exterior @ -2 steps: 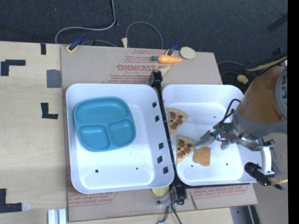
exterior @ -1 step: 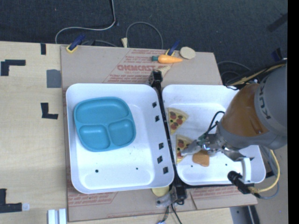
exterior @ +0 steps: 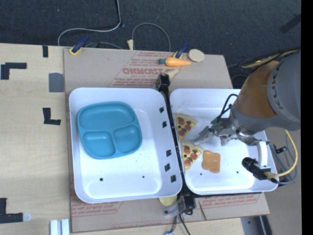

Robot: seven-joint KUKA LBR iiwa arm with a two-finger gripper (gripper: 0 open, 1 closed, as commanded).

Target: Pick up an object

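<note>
Pizza slices are seen at the left side of the right bin [exterior: 230,185]: one pizza slice [exterior: 184,125] above, a second pizza slice [exterior: 190,154] below it. A toast-coloured piece [exterior: 211,161] lies just right of the lower slice. The gripper [exterior: 201,136] is positioned low in the right bin, between the two slices; whether its jaws are spread or pressed together cannot be told. A blue divided plate [exterior: 110,129] is seated in the left bin [exterior: 122,185]. A toy carrot [exterior: 176,61] lies on the table above the bins.
</note>
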